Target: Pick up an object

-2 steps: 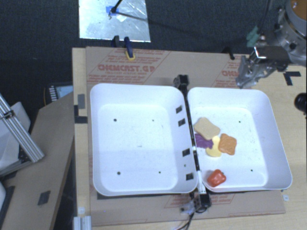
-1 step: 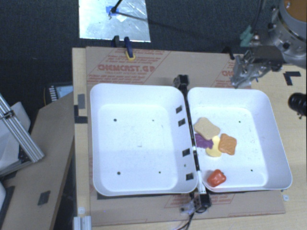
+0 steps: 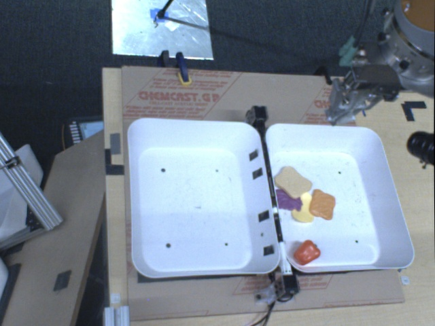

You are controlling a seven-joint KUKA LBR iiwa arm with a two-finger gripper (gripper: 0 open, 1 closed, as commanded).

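White bins, two in number, are set side by side on the tabletop (image 3: pixel 204 87). Five small objects are counted in the right bin (image 3: pixel 380 182): one tan piece (image 3: pixel 293 180), one purple (image 3: pixel 288 200), one yellow (image 3: pixel 304 211), one orange (image 3: pixel 323 204), one red (image 3: pixel 306 252). The end effector (image 3: pixel 343 109) is seen above that bin's far rim.

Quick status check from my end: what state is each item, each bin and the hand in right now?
hand: above the right bin's far rim, carrying nothing I can see.
tan piece: lying flat in the right bin, near the divider.
purple piece: partly under the tan piece.
yellow piece: touching the purple and orange pieces.
orange piece: lying flat.
red piece: lying apart, near the front rim.
right bin: holds all five pieces.
left bin: level beside the right bin.
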